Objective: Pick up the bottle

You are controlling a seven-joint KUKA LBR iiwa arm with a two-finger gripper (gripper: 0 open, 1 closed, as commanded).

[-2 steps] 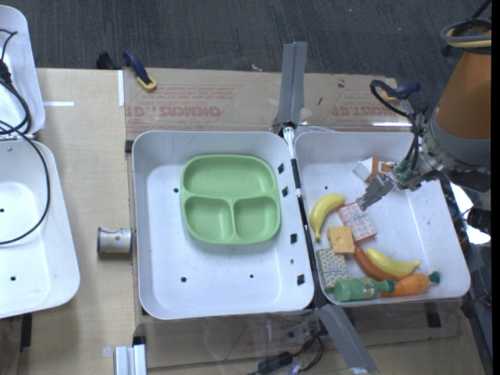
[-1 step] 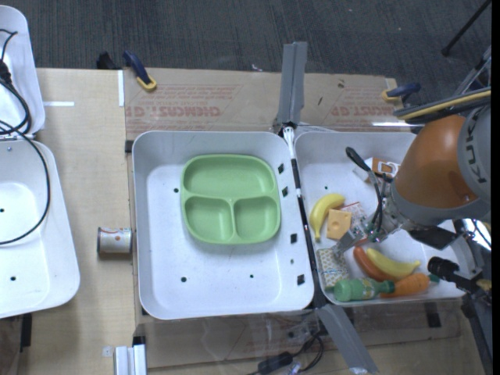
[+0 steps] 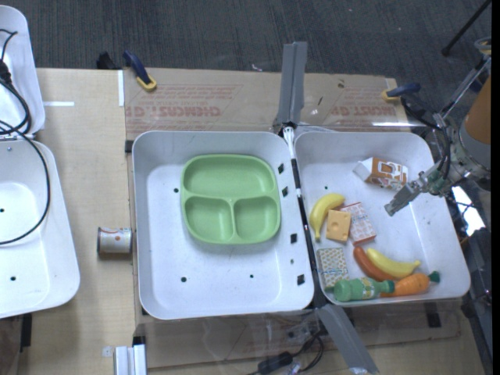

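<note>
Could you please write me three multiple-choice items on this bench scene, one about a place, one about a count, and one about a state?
1. Where does the green bottle lie?
A. On the green tray
B. Near the front edge of the right bin
C. Outside both bins

2. How many compartments has the green tray?
A. Two
B. Three
C. Five

3. How does the hand stand to the bottle?
A. Apart from it, above the right bin
B. Clamped around it
C. Pressing it onto the tray

Answers: 1 B, as the bottle lies beside the carrot at that bin's front edge; 2 B, one wide section and two smaller ones; 3 A, bare bin floor separates hand and bottle.
</note>
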